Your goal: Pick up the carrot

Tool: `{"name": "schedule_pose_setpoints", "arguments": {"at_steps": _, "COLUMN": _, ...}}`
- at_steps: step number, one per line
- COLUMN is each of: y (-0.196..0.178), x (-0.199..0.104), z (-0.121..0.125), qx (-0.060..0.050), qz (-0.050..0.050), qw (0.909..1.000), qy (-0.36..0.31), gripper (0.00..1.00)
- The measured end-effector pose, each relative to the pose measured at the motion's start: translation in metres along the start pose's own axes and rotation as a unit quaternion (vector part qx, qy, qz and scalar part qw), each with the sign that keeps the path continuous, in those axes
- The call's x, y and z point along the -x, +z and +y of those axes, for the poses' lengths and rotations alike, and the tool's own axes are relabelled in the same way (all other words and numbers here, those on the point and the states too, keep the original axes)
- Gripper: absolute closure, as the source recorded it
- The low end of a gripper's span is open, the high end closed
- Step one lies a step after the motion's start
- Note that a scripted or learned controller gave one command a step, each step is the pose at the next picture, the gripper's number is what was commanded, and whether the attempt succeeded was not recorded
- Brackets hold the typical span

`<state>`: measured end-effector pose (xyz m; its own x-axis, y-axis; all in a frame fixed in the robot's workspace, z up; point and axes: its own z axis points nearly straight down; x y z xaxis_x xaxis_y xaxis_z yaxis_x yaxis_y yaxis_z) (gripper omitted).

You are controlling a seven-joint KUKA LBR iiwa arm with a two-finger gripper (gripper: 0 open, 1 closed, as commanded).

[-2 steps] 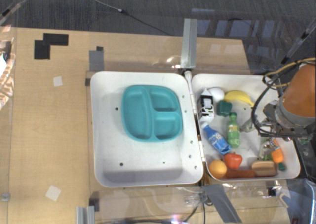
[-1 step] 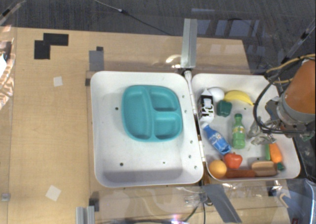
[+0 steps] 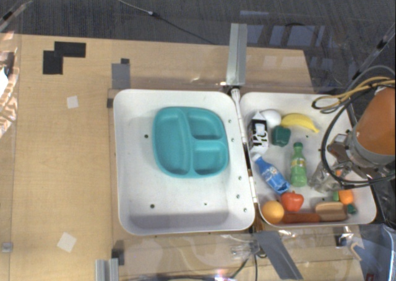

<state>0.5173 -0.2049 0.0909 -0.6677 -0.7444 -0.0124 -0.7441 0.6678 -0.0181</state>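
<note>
The carrot (image 3: 346, 197) is a small orange piece with a green end, lying at the near right corner of the right bin (image 3: 309, 99). My gripper (image 3: 324, 178) hangs low in that bin, just left of the carrot and a little farther back, below the arm's orange band (image 3: 377, 126). Nothing is visibly held in it. Dark cables loop around the wrist and hide part of the gripper.
The right bin also holds a banana (image 3: 300, 122), a white bottle (image 3: 258, 132), a green block (image 3: 281, 136), a green bottle (image 3: 298, 165), a blue bottle (image 3: 271, 176), a tomato (image 3: 292, 200), an orange (image 3: 272, 211) and a bread roll (image 3: 331, 211). A teal divided plate (image 3: 190, 140) sits in the left bin (image 3: 133, 199).
</note>
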Motion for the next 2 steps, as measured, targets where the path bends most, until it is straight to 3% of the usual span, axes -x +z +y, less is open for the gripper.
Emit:
{"name": "schedule_pose_setpoints", "arguments": {"at_steps": 1, "y": -0.008, "x": -0.007, "z": 0.008, "qx": 0.005, "qz": 0.003, "qw": 0.9998, "qy": -0.017, "gripper": 1.00}}
{"name": "schedule_pose_setpoints", "arguments": {"at_steps": 2, "y": -0.026, "x": -0.012, "z": 0.012, "qx": 0.005, "qz": 0.004, "qw": 0.9976, "qy": 0.069, "gripper": 1.00}}
